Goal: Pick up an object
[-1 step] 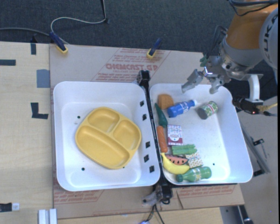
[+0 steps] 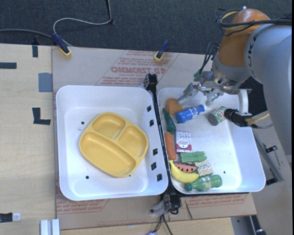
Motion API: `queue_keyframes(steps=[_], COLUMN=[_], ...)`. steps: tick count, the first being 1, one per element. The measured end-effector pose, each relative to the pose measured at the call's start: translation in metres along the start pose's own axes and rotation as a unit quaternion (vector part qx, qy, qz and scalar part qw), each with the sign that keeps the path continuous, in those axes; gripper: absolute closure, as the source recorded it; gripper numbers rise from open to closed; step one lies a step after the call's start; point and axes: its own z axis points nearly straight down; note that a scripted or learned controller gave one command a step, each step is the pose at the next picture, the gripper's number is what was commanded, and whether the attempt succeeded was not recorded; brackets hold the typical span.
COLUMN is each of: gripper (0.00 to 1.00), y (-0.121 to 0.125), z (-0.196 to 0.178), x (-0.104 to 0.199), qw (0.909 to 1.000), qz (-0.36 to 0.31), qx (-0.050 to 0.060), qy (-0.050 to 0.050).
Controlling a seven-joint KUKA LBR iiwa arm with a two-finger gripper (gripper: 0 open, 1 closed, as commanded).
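- Reaching in from 3 o'clock, my arm (image 2: 264, 48) hangs over the far end of the right bin (image 2: 245, 155), because all the small objects lie in this bin.
- The left bin (image 2: 68, 131) carries the yellow divided plate (image 2: 113, 143), which lies flat near its middle, with its long side running from 10 o'clock to 4 o'clock.
- My gripper (image 2: 200, 93) is spread wide, one finger toward 9 o'clock and one toward 3 o'clock, and I see nothing between them.
- The blue bottle (image 2: 190, 113) seems the nearest candidate for picking. It lies on its side just below my gripper, at the 12 o'clock end of the right bin. Its long axis goes from 8 o'clock to 2 o'clock, and the white cap points to 2 o'clock.
- The green bottle (image 2: 205, 183) lies at 6 o'clock of the bin, almost level from 9 to 3 o'clock, beside the banana (image 2: 182, 175).
- A small grey can (image 2: 216, 116) rests at 3 o'clock of the blue bottle, apart from it.
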Motion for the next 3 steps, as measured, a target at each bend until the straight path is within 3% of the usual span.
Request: queue_keyframes(steps=[1, 2, 3], gripper=[0.00, 1.00, 1.00], y=[-0.006, -0.006, -0.080], z=[0.083, 0.073, -0.072], x=[0.010, 0.010, 0.043], qw=[1.0000, 1.0000, 1.0000], qz=[0.000, -0.001, 0.000], qx=[-0.002, -0.002, -0.003], qy=[0.000, 0.000, 0.000])
